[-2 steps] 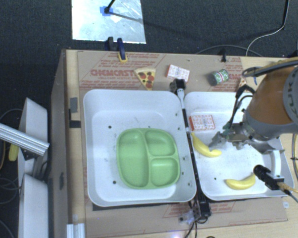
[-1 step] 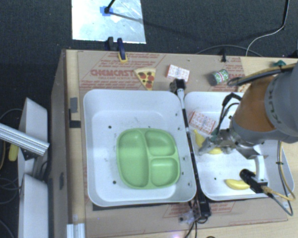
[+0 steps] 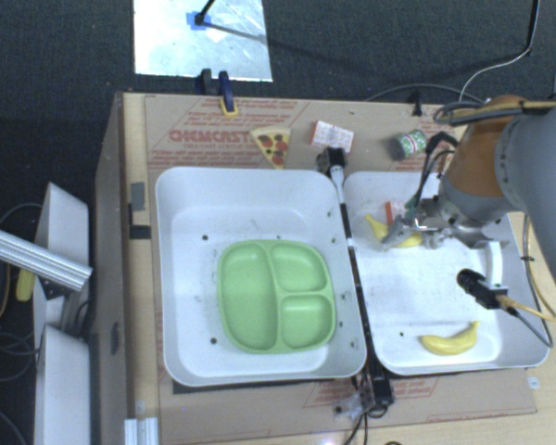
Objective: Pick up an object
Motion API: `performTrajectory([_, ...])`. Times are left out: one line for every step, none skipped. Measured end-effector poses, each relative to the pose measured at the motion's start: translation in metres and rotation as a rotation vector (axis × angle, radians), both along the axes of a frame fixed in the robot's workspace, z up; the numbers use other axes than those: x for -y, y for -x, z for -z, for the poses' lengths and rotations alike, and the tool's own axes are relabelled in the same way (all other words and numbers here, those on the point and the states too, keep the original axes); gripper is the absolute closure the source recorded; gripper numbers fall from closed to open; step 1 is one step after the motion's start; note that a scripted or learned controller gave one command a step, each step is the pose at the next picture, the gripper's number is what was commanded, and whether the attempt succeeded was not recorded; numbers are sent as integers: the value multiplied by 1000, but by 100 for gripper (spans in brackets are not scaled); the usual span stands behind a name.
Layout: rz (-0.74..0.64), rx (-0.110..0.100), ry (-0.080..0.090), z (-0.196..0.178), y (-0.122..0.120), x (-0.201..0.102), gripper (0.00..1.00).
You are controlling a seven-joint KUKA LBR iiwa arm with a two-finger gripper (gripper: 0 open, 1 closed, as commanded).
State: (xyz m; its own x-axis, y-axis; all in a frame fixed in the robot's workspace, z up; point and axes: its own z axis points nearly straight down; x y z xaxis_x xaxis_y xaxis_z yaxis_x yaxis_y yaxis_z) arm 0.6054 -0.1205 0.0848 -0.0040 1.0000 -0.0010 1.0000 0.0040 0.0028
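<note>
Camera view shows a brown cardboard sheet covering the tabletop, printed in red with "CHEMCAST"; the smaller red lines around it are too fine to read. Two white bins sit on it: the right bin, where the hand hangs, and the left bin, touching it toward the view's left of the hand. One green plate with three compartments lies in the left bin, well to the left of the hand. Two yellow things lie in the right bin. One is a yellow piece touching the hand's left side, in the bin's far left part; the other is a banana, apart from the hand, towards the bin's near edge. Whether the hand is open or closed, and whether it grips the yellow piece, cannot be told. Beyond the hand, on the cardboard outside the bins, lie one green can, one small white card with print too small to read, and farther left one pizza slice. The grey arm reaches to the hand from the right.
</note>
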Motion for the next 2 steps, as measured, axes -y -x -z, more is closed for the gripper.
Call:
performTrajectory([17, -80, -16, 6, -49, 6, 0])
performTrajectory([11, -79, -15, -5, -49, 6, 100])
